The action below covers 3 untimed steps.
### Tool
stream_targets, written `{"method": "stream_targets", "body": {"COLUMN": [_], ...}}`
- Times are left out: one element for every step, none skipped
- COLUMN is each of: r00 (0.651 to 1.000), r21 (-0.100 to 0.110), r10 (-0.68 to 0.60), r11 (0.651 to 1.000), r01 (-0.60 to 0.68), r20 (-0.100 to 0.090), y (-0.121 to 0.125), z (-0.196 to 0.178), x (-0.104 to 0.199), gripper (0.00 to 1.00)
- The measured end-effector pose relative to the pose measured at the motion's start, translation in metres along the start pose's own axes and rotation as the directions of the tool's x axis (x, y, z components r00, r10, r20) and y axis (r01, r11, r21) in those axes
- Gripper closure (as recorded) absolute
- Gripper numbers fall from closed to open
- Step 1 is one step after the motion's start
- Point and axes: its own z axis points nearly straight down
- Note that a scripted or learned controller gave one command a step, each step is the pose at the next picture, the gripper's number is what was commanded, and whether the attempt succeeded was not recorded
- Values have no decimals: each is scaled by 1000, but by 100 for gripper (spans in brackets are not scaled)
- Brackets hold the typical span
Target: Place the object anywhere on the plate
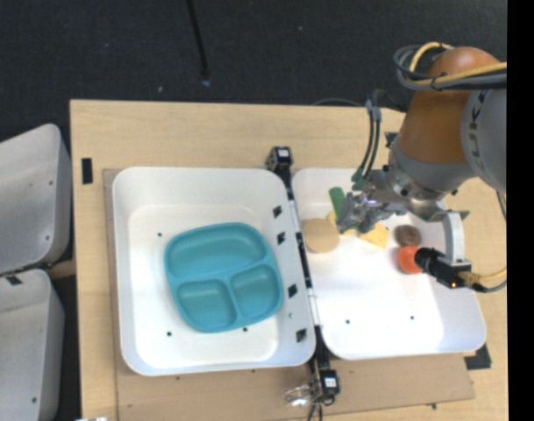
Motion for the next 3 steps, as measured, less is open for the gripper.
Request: {"method": "stream_targets", "body": {"r00": [1000, 1000, 1000], "r21": [-5, -6, -6], "r10": [0, -2, -1], "r11": [1000, 1000, 1000], "r01": [0, 2, 2], "r20": [3, 1, 1], "y": [12, 22, 35], "z": [2, -6, -12], "x": [40, 90, 137], "gripper": [100, 100, 100]}}
